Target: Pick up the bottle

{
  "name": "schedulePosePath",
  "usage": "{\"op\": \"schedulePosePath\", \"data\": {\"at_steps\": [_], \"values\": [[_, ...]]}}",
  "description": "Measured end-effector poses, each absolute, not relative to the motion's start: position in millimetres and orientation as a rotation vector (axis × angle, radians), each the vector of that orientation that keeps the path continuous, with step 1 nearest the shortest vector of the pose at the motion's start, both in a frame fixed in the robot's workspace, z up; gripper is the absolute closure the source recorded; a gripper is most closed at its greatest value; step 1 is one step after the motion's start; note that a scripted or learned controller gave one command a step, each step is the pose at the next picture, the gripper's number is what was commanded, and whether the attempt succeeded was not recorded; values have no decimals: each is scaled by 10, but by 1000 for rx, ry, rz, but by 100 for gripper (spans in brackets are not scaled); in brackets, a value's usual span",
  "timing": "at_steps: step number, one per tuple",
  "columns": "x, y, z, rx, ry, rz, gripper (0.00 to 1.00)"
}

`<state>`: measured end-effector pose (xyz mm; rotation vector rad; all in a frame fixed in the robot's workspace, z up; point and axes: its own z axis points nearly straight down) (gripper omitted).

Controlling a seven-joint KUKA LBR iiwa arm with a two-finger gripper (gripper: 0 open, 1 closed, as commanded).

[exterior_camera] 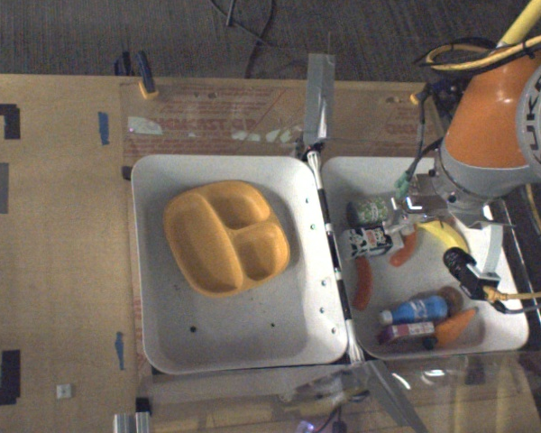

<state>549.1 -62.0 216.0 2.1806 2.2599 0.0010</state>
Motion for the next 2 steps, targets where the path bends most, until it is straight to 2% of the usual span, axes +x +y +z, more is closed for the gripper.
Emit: {"op": "schedulePosePath", "data": {"at_steps": [1,2], "values": [[5864,-896,1896,2326,2108,0,100],[5864,-893,1897,2325,2109,0,0]]}}
